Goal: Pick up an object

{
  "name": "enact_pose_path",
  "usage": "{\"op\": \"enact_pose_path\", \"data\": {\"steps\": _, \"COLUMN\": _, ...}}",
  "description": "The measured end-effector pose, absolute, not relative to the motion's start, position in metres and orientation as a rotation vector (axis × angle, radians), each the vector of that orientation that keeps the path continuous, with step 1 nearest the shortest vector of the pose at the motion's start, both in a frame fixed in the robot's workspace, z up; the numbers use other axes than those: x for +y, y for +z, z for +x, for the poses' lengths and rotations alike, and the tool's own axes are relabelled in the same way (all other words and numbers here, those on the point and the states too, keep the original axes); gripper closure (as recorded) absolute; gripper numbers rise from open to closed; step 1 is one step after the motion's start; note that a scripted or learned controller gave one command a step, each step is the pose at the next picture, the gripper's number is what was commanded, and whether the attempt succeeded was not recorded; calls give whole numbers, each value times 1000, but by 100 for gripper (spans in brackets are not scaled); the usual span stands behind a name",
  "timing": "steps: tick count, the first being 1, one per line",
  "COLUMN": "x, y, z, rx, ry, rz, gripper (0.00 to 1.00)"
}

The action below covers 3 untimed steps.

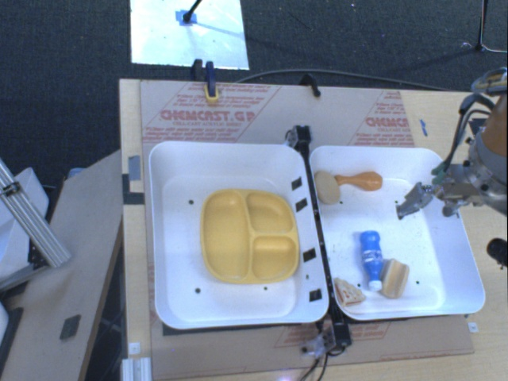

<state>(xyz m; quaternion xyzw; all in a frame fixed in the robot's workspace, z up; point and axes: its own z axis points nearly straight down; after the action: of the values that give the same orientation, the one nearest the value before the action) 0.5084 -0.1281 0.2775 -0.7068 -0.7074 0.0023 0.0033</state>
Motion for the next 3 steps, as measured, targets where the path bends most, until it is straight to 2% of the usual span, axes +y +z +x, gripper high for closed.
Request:
{"op": "enact_pose_path", "data": {"steps": 1, "x": -128, "y": 283, "z": 510, "rx": -2226, "ry": -2, "rz": -2219, "gripper": 0}}
{"op": "enact_pose_path", "data": {"steps": 2, "x": -127, "y": 241, "z": 509, "rx": -2222, "ry": 1, "rz": -2219, "gripper": 0}}
{"op": "enact_pose_path", "data": {"steps": 3, "x": -120, "y": 185, "z": 517, "rx": -2222, "ry": 1, "rz": -2218, "gripper": 0}}
